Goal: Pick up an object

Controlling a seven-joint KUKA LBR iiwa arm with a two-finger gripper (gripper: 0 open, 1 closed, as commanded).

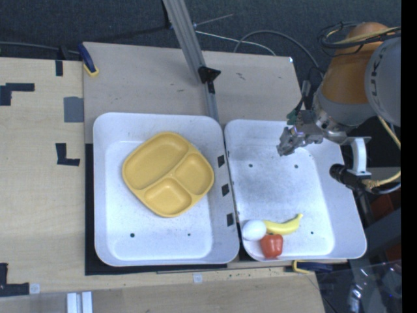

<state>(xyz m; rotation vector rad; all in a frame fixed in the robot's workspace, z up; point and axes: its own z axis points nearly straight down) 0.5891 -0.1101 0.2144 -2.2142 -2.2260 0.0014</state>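
the jaws (287, 146) hang over the right bin's (339, 194) far end; i cannot tell their state. the banana (285, 225), white egg (254, 229) and red pepper (272, 245) crowd its near-left corner. best to descend straight over the banana.

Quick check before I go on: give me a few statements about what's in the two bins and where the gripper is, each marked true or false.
1. The yellow plate lies in the left bin. True.
2. The banana lies in the left bin. False: it is in the right bin.
3. The white egg sits beside the red pepper. True.
4. The gripper is over the plate. False: it is over the right bin's far end.
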